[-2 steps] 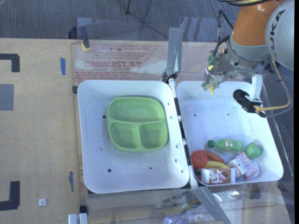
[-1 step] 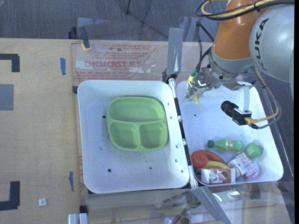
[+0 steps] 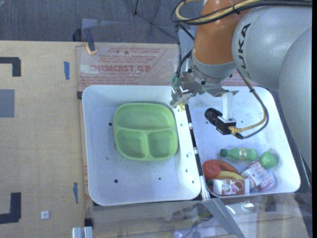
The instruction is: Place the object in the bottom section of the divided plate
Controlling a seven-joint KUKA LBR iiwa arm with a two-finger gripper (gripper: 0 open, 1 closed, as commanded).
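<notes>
1. Nearest, in the corner of the white bin on the right side [image 3: 247,108], a little pile of toy food lies close together: a small carton [image 3: 231,186], a red and white packet [image 3: 260,176], a red tomato [image 3: 211,169] and a yellow banana [image 3: 229,174].
2. Just behind them a green bottle [image 3: 240,154] lies on its side, next to a round green toy [image 3: 268,159].
3. The other white bin [image 3: 99,172] holds the green divided plate [image 3: 146,131]. Its two small parts are on the near side and its big part is on the far side. The toys are well apart from it.
4. The hand [image 3: 178,97] hangs over the wall between the two bins, just past the plate's far corner. I cannot tell if it is wide or narrow, and I see nothing in it.
5. Behind the bins, a cardboard sheet with red letters [image 3: 124,66] lies on the desk [image 3: 39,133].
</notes>
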